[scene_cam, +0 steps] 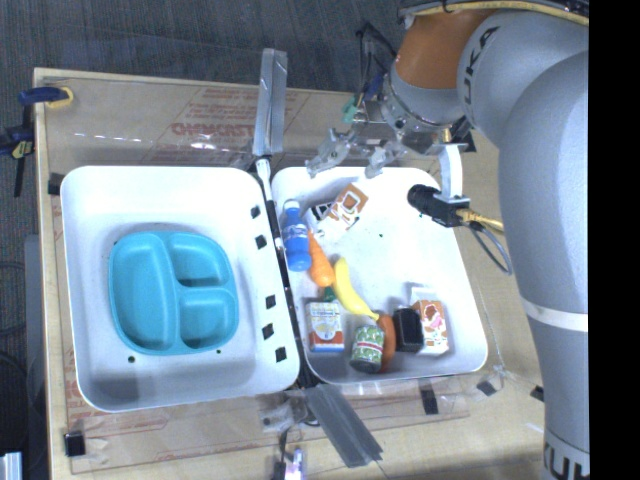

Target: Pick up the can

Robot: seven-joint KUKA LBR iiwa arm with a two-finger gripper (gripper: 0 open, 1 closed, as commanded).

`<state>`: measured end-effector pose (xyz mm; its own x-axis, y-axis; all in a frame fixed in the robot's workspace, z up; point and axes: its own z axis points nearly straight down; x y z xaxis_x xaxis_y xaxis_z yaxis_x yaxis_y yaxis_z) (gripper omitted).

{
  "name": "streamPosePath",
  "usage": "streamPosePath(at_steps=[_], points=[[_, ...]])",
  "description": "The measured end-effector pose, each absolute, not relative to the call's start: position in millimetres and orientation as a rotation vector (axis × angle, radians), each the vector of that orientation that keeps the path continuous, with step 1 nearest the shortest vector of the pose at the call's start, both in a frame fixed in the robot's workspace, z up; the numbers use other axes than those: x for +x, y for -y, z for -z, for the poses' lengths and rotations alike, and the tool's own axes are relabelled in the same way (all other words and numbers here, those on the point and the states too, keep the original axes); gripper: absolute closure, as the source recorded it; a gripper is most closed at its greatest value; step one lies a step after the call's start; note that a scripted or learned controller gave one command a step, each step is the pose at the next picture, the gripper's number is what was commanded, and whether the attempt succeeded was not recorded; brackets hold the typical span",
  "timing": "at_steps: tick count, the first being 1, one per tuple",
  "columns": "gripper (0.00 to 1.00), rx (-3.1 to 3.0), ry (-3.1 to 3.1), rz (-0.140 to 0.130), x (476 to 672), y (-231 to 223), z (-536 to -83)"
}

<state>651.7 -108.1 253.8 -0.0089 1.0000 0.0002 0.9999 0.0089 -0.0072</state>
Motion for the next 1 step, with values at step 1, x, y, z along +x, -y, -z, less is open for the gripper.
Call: streamPosePath(at_steps=[1], points=[[0.00, -2.338, 2.128, 0.022, 663.0, 151.5, -156.5]])
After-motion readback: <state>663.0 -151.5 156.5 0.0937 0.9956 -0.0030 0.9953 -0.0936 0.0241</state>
